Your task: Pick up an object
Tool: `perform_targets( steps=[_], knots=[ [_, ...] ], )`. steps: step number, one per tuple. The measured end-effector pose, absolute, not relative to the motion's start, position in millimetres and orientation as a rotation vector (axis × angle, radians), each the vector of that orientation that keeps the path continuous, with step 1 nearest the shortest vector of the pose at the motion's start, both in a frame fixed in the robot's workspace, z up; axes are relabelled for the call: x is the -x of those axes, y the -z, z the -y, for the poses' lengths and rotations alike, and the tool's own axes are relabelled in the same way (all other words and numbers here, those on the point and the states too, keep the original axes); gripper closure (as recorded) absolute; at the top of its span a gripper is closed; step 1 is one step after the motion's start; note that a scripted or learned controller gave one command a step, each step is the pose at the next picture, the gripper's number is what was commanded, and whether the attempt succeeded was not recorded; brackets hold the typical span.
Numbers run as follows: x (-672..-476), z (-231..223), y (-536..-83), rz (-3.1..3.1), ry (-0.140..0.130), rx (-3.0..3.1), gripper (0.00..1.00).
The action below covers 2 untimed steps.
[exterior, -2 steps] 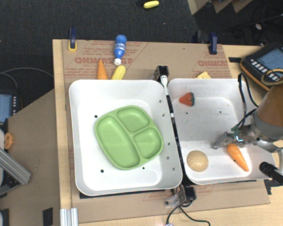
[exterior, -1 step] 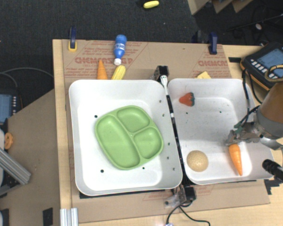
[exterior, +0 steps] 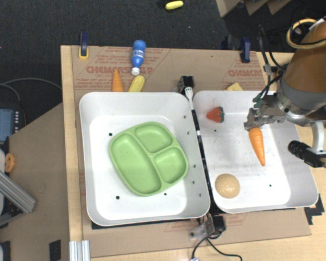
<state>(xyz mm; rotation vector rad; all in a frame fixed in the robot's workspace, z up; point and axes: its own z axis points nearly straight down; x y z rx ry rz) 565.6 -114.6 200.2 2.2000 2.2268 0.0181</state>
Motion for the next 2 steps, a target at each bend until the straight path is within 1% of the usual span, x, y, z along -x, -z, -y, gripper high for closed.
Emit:
perform_targets(
  steps=[1, 2],
  knots=[
    [-570.5, 48.5, -222.2, -2.228, -0.008, -2.21, 1.0],
    [-592.6, 10.8, -182.2, -2.228, 0.002, -2.219, 1.0]
  ],
)
